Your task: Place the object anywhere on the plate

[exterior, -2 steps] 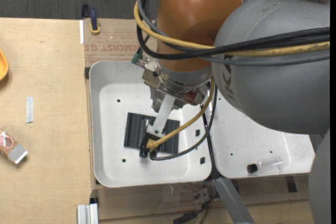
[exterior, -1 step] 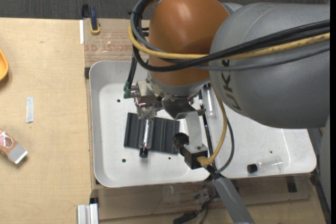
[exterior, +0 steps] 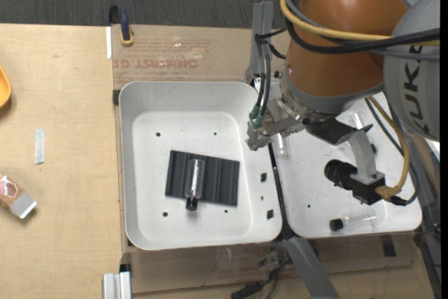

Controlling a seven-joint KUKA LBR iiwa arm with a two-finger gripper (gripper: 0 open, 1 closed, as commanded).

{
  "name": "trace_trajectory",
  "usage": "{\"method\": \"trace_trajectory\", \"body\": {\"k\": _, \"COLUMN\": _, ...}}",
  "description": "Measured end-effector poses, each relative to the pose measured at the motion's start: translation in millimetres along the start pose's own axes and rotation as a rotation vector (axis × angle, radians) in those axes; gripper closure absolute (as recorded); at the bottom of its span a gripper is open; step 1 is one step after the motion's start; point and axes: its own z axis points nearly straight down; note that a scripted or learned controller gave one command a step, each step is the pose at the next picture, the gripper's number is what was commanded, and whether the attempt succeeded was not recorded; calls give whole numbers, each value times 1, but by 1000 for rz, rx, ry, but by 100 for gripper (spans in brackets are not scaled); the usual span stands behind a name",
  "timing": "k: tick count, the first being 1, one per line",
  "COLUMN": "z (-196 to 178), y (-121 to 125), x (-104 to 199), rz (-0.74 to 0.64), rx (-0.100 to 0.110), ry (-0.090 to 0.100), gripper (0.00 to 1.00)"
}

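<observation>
Right now, looking down on two white bins side by side on the table (exterior: 56,80). Left bin (exterior: 140,220) carrying a dark ribbed plate (exterior: 220,182), lying flat near the bin's middle. On that plate, a small cylindrical object (exterior: 194,184) with a silvery body and a dark cap at its near end, resting lengthwise along the ribs, cap end just over the plate's front edge. Over on the right, grey arm (exterior: 413,80) with its big orange band (exterior: 343,31) looming above the seam between the bins. Pincer (exterior: 260,128) hanging over the left bin's right rim, well apart from the plate and the object; open or closed, cannot tell from this angle. Right bin (exterior: 392,220) holding a clear little tube (exterior: 353,222) near its front edge.
</observation>
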Motion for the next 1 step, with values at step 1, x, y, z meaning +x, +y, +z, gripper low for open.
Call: {"method": "trace_trajectory", "body": {"k": 1, "z": 28, "y": 6, "x": 16, "rz": -443, "rx": 0, "ry": 1, "gripper": 100}}
